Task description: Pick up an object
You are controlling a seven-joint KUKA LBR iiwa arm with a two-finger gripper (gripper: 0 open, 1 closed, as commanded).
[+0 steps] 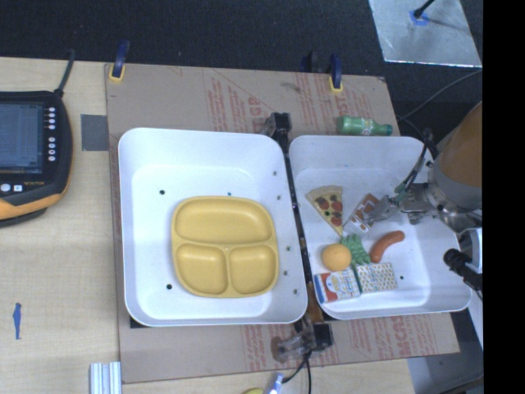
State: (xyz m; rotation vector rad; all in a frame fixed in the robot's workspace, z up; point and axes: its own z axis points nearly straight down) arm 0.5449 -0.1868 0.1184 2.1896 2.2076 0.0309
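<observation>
The toys lie in a heap in the right bin [410,298], in the lower right of the frame, so the arm [459,158] can reach them from the right: a pizza slice [327,203], a sausage [387,245], an orange ball [335,258], a green toy [356,248] and two small boxes [361,281]. The end effector [379,210] hangs low over a small packet [362,213] just above the sausage, and I cannot tell what it is doing. The left bin [148,220] holds a yellow tray [223,245]; both bins sit on brown cardboard [213,97] on a pale wood counter [57,302], with a tablet [29,158] at the far left, a green bottle [363,125] above the right bin, and dark floor [205,15] along the top.
</observation>
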